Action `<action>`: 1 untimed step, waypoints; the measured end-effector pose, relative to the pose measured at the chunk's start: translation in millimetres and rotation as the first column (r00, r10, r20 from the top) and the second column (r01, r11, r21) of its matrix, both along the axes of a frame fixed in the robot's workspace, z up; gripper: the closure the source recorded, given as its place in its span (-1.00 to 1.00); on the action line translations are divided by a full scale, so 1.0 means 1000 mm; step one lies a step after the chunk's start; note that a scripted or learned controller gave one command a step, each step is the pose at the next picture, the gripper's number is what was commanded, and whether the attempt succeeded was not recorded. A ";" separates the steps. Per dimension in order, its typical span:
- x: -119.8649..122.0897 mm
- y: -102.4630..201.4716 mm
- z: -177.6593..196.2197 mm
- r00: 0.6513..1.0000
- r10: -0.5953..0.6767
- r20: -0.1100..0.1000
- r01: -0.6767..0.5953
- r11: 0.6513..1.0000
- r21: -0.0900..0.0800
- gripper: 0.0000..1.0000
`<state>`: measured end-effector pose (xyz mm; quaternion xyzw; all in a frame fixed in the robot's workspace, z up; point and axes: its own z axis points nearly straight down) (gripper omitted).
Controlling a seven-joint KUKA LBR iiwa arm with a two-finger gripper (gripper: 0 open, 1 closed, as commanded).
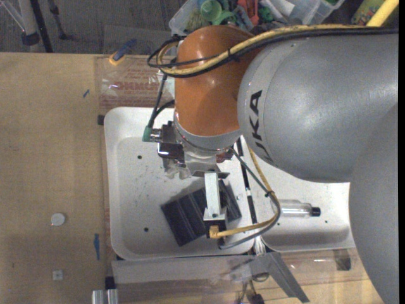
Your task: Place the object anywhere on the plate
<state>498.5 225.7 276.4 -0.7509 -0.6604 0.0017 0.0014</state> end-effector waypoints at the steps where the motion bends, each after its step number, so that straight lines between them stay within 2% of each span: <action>1: 0.080 -0.001 -0.113 0.996 -0.085 0.004 0.085 0.996 0.001 1.00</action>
